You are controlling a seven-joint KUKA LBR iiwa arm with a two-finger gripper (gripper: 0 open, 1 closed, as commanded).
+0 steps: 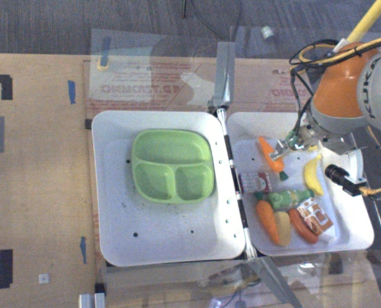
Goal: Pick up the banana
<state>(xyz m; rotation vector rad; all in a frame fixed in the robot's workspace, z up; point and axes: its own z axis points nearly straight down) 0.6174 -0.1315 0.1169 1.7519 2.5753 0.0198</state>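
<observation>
The yellow banana (313, 175) lies curved in the right bin (364, 236), near its right side. My gripper (288, 145) hangs below the grey wrist and orange band, over the bin's upper middle. It sits up and to the left of the banana, close above an orange carrot (269, 154). Nothing visibly joins the banana to the gripper.
The right bin also holds a small red-and-white packet (253, 182), a green toy (287, 199), a second carrot (266, 221), a pale yellow piece (283, 227), a red sausage (303, 227) and a small carton (316, 214). A green divided plate (173, 165) rests in the left bin (113, 236).
</observation>
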